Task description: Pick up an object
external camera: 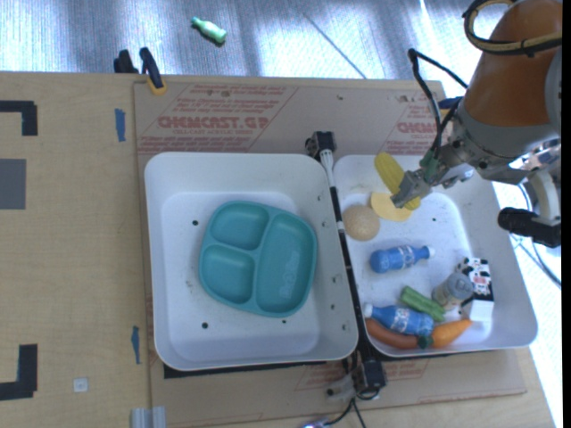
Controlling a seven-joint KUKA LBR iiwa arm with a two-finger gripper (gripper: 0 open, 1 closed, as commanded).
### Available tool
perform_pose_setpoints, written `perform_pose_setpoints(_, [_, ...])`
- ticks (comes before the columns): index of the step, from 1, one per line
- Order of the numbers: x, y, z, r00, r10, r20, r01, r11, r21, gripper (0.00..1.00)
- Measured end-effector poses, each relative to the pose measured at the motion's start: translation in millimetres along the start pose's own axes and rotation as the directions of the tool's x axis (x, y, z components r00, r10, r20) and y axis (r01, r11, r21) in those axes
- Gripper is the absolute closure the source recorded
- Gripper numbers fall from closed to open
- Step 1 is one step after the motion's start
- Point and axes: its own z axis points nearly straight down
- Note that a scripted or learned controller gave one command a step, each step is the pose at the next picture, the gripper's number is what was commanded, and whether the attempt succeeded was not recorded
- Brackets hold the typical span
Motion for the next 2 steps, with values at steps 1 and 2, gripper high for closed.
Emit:
perform_pose_setpoints(1, [32.2, -3.1, 9.7, 0.962, -0.272, -0.004, 0.272, 0.962, 0.004, 1.00])
perform_pose_setpoints(2, [-39.4, -41.7, 29.1, 1.000, -0.020, -0.003, 0.020, 1.000, 0.006, 1.00])
